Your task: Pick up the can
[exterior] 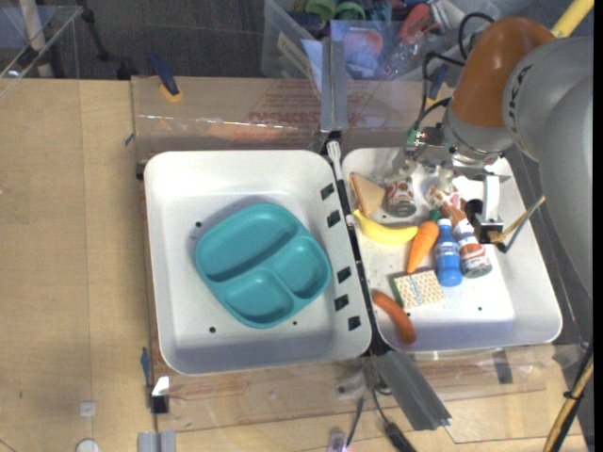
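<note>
A small can (400, 198) with a red and white label and a metal rim stands at the back of the right bin (528, 318), just behind a banana (382, 230). My gripper (426, 171) hangs below the orange wrist band, low over the back of that bin. It is just right of and above the can, very close to it. The gripper's tip is mixed in with the clutter, so I cannot tell whether it touches the can.
A carrot (424, 243), a blue bottle (448, 258), a second small red-labelled container (476, 258), a patterned box (417, 290) and a red sausage-like piece (396, 316) crowd the right bin. A teal divided plate (262, 264) lies in the left bin (170, 186).
</note>
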`<action>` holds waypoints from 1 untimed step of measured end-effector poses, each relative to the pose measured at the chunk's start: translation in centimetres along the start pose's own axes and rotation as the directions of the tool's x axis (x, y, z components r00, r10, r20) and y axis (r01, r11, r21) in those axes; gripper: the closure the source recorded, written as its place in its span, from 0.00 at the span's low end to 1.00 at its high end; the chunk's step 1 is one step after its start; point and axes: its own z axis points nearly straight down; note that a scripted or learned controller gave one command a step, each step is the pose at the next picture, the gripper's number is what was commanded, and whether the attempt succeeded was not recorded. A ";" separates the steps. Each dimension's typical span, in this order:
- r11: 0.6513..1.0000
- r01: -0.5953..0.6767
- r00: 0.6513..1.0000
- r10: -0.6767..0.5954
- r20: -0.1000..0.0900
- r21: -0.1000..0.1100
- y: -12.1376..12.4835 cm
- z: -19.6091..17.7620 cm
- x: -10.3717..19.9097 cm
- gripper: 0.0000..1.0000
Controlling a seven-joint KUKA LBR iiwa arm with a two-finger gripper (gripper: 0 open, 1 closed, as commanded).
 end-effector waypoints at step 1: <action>1.000 -0.006 1.000 0.007 0.000 0.020 0.0 1.2 0.1 0.00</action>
